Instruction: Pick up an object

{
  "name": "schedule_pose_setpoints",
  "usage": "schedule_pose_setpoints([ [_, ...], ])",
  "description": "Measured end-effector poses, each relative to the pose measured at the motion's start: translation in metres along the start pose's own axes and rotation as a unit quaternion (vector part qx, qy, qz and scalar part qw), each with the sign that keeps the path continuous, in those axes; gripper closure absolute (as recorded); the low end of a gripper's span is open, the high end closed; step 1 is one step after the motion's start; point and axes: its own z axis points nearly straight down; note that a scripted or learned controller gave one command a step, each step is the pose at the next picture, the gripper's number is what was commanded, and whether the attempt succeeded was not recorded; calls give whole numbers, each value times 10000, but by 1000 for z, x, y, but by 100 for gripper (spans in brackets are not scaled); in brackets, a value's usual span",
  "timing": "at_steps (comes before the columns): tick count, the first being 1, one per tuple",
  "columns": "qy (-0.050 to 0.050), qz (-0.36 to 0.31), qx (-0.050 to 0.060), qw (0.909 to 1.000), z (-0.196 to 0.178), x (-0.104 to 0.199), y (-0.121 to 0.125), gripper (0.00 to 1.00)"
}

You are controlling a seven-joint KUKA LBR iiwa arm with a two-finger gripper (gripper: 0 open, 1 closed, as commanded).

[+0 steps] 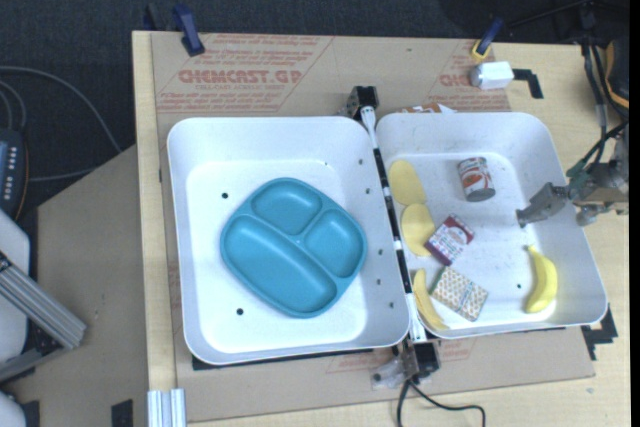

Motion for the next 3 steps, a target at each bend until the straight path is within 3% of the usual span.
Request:
schedule_pose_setpoints([
  [1,12,-7,21,10000,131,55,83,0],
  [2,4,3,0,10000,149,79,17,0],
  [3,11,4,14,10000,149,91,8,0],
])
